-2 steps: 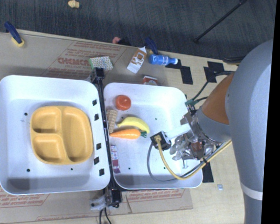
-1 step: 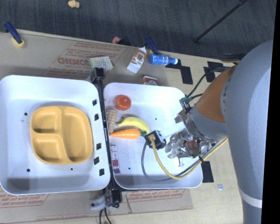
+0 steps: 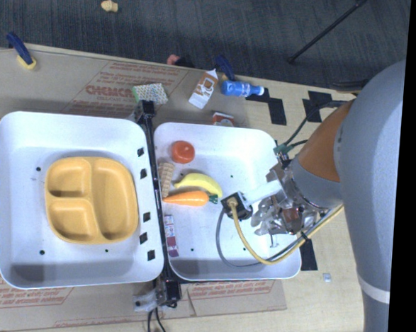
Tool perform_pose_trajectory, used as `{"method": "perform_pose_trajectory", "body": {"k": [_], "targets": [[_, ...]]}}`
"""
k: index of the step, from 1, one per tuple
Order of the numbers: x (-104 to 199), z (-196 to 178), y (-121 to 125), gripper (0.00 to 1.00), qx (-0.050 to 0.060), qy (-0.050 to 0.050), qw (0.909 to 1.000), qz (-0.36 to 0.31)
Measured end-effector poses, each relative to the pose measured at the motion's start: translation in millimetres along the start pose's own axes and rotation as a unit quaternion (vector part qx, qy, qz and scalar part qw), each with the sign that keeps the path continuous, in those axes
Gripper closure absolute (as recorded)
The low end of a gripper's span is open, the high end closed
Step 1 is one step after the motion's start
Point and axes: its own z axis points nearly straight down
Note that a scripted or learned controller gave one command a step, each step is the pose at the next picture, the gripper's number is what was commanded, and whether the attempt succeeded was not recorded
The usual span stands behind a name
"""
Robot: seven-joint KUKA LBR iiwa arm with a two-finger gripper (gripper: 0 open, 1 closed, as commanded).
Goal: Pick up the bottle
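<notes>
Camera view shows the hand (image 3: 275,220) low over the right bin's (image 3: 208,265) right edge; whether it is spread cannot be told. The bottle (image 3: 240,89) lies on the surface beyond that bin's far edge, well apart from it.

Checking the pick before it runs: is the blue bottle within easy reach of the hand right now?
Probably not straight away: the blue bottle lies on the cardboard behind the right bin, while the hand sits low inside it.
</notes>
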Motion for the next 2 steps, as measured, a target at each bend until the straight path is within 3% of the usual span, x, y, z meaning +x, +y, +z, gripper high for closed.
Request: {"method": "perform_pose_trajectory", "body": {"k": [1,2], "targets": [[-6,17,26,1.00,0.001,-0.001,1.0000,0.001],[-1,17,6,1.00,0.001,-0.001,1.0000,-0.001]]}}
